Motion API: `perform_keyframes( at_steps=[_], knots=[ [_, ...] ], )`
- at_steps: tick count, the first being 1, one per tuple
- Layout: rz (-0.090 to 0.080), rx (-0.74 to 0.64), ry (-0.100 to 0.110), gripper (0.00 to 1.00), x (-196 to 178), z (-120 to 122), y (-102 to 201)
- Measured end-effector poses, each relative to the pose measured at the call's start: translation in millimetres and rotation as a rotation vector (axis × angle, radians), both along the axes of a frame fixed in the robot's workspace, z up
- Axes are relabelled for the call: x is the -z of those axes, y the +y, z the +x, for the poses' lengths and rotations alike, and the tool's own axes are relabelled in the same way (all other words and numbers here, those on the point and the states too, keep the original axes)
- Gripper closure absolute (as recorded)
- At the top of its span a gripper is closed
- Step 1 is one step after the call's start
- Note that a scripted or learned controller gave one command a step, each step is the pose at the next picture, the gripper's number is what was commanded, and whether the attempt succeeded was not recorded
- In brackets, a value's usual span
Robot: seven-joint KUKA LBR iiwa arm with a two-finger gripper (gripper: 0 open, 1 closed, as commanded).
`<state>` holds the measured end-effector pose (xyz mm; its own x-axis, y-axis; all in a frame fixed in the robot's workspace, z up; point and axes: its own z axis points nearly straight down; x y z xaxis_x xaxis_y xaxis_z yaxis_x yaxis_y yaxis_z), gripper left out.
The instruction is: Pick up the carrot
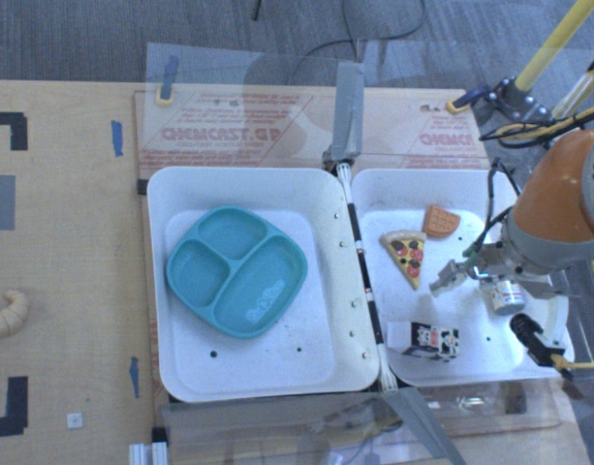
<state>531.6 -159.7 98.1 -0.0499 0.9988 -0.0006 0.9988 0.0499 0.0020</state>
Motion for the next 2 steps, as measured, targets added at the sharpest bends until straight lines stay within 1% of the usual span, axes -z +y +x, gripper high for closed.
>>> perform_keyframes(
  at_steps=[1, 2],
  knots=[
    [-0.001, 0.008, -0.003, 1.00, -9.9, -0.5, -4.1],
    [0.000, 0.197, 0.002, 1.00, -101.4, -11.8, 34.9]
  ],
)
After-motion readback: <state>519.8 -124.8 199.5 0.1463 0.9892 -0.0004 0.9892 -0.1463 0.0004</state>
